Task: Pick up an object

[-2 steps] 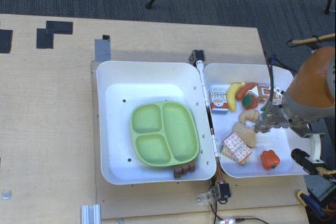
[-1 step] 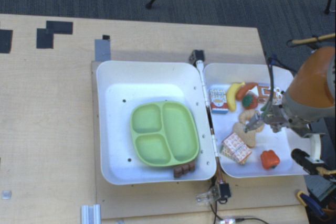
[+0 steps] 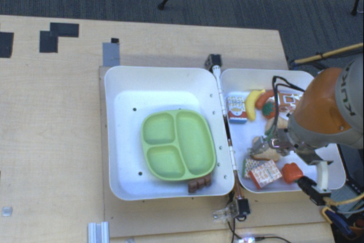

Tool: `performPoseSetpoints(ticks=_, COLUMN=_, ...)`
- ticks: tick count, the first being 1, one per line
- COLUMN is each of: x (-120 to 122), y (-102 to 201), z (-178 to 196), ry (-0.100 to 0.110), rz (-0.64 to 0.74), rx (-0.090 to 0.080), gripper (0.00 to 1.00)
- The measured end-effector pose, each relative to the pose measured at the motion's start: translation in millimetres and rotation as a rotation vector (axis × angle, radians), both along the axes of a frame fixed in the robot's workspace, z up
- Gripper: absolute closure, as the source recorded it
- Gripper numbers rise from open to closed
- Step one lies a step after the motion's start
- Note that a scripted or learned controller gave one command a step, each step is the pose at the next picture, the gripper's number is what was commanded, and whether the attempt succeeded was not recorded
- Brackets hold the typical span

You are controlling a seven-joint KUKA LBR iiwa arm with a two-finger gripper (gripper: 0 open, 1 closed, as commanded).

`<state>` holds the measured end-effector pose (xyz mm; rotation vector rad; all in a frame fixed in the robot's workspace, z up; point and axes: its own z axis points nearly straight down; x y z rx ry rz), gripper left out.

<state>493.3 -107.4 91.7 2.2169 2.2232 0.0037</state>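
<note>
Pincer (image 3: 266, 145) low in the right bin (image 3: 335, 176), wrist and orange band just to its right. Metal fingertips sit on or against a tan, lumpy object (image 3: 267, 152); whether they are spread or pressed together cannot be told, and no grip on the object can be confirmed.

Directly below the pincer: a flat packet with red-and-white print (image 3: 263, 172), lying tilted. Below and right of it: a small red-orange block (image 3: 292, 172).

Above and left of the pincer: a small blue-and-white carton (image 3: 236, 108), against the bin's left wall. Just right of that, above the pincer: a yellow banana (image 3: 254, 103), then a red-and-green toy item (image 3: 265, 103) beside it. A printed white box (image 3: 286, 103) lies above the pincer, partly behind the arm.

Far left of the pincer: left bin (image 3: 122, 116) holding a green three-compartment plate (image 3: 178, 145). A small brown object (image 3: 199, 184) touches the plate's lower edge.

Both bins rest on a pale wooden surface (image 3: 51, 134).
</note>
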Motion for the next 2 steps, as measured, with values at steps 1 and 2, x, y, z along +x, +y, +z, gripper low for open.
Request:
performPoseSetpoints(ticks=1, x=1.1, y=0.8, z=10.2, ry=-0.002, rz=0.002, rx=0.001, gripper=1.0)
performPoseSetpoints(ticks=2, x=-5.7, y=78.1, z=93.0, ry=0.0, rz=0.002, rx=0.001, gripper=1.0)
